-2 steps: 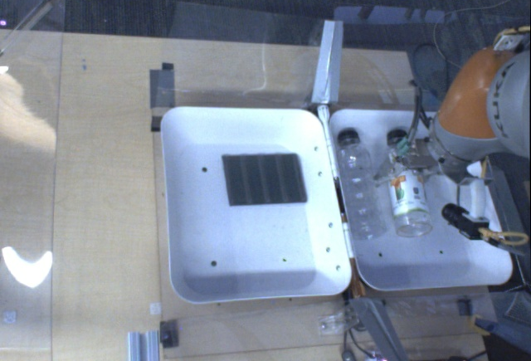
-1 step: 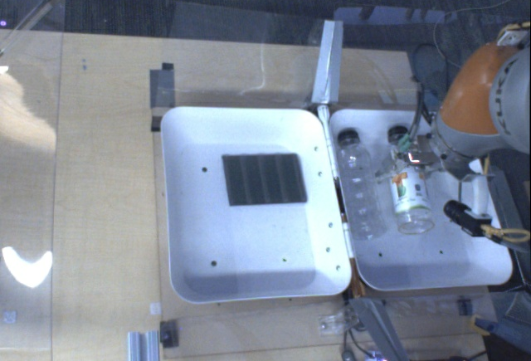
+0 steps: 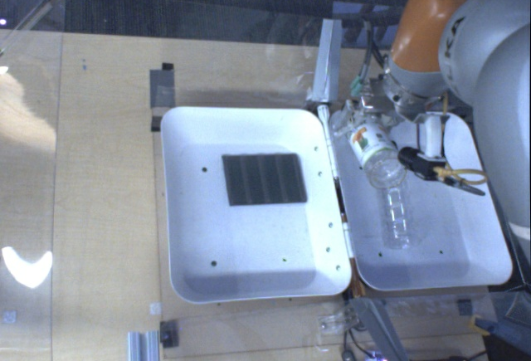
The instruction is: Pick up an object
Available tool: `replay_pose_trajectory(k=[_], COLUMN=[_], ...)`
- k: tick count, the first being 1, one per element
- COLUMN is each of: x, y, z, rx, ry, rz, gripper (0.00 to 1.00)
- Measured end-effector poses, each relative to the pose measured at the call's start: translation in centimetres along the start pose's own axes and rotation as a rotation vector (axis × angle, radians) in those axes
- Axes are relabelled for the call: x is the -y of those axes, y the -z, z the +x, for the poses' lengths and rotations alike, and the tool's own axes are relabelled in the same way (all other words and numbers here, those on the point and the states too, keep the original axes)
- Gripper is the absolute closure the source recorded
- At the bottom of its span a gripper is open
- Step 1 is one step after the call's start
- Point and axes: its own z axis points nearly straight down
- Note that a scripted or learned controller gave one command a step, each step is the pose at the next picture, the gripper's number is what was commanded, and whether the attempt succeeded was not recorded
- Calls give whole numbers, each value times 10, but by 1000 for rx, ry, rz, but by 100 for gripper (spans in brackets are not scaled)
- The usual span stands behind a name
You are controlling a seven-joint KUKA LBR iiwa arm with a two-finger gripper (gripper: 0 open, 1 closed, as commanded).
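**Crowded corner, slippery targets**

Because the arm point(image 3: 465, 27) comes down over the right bin point(image 3: 489, 268) at about one o'clock of the scene, its wrist covers the gripper point(image 3: 365, 106), so I cannot tell whether it is released, clenched or grasping anything. The things to be picked lie in that bin: a clear bottle point(image 3: 375, 153) with a white label, tilted along the ten-to-four line just beside the wall shared with the left bin point(image 3: 178, 185); a second clear bottle point(image 3: 397, 217) at six o'clock of the first, almost touching it; and pliers point(image 3: 436, 168) at three o'clock, with yellow handles pointing outward. The left bin holds a dark ribbed pad point(image 3: 264, 179) near its centre.

The likely trouble is the labelled bottle: round and smooth, it could roll or squirt out of a closing grip. So near the wall, one side of the grip may strike the rim instead. A push could also knock it into its neighbour.
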Motion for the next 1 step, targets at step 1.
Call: replay_pose_trajectory(k=[1], x=[-13], y=[-2], z=[-7], rx=[-1], ry=[120], rz=[14], gripper=[100])
